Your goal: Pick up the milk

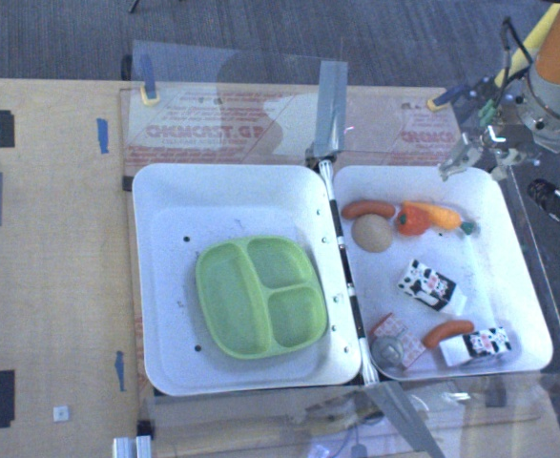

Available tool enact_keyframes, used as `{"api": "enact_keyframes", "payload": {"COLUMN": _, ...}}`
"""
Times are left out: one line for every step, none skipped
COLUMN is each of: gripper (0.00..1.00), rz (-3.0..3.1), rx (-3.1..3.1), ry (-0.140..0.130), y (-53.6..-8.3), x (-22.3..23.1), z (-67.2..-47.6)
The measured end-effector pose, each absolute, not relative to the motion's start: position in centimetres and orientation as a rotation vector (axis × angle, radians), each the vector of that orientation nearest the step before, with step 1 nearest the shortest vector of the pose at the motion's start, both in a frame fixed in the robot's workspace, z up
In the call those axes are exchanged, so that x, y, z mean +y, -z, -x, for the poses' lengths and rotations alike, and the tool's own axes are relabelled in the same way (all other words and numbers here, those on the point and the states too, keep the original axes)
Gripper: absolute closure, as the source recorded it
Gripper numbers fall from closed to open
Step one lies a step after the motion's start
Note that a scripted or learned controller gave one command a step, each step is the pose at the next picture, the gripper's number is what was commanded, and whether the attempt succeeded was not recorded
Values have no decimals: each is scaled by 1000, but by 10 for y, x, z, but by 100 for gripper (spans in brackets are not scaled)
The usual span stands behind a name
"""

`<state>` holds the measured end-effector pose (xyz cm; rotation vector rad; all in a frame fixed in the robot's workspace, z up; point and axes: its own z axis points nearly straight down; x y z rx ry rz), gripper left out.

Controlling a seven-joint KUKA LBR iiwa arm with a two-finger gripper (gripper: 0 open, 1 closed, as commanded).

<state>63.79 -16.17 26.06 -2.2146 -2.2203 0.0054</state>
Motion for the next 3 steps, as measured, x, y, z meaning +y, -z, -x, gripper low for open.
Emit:
{"api": "enact_keyframes", "payload": {"gripper": 0, "rz": 2115, "rx": -2315, "ry": -6, "y": -163, "x": -142, "z": -574}}
{"api": "enact_keyframes", "payload": {"gripper": 0, "rz": 1947, "rx": -2461, "ry": -2, "y": -93, "x": -124, "z": -537}}
{"api": "enact_keyframes", "payload": {"gripper": 100, "rz": 1947, "rx": -2462, "ry": 3, "y": -102, "x": -124, "z": -539}}
